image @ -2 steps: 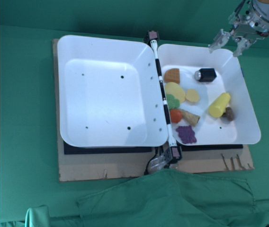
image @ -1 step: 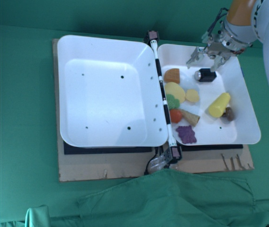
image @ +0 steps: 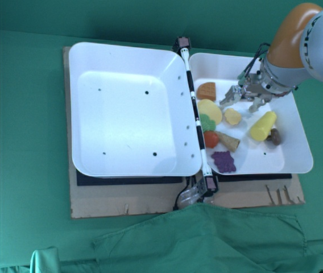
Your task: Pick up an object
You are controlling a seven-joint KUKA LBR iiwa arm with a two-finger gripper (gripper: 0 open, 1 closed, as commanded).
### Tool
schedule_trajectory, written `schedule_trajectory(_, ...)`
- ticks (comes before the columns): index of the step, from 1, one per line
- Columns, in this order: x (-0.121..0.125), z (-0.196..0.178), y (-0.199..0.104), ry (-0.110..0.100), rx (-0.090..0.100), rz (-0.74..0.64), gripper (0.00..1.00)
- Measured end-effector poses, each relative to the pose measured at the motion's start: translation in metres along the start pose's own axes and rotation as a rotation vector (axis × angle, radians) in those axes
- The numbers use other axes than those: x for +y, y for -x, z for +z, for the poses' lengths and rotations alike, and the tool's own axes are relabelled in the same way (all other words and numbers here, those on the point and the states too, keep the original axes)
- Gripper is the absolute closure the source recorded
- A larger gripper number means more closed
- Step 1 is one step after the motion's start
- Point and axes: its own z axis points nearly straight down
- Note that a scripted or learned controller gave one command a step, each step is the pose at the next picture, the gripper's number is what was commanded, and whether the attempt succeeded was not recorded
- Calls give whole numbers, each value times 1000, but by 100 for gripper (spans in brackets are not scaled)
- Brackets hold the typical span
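We noted the gripper (image: 243,100) low over the right bin (image: 298,158), its fingers spread apart with nothing between them, just above a small yellow piece (image: 232,116). Around it lay an orange wedge (image: 206,90), a yellow oval (image: 210,111), a green piece (image: 207,123), a red ball (image: 210,139), a cone (image: 228,141), a purple cluster (image: 224,161) and a yellow cylinder (image: 263,126) touching a brown lump (image: 274,136). The left bin (image: 93,61) sat beside it.
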Motion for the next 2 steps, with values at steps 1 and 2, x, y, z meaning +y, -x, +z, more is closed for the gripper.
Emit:
schedule_trajectory(1, -32, 3, -21, 12, -5, 2, 0)
schedule_trajectory(2, -30, -9, -19, 18, -5, 5, 100)
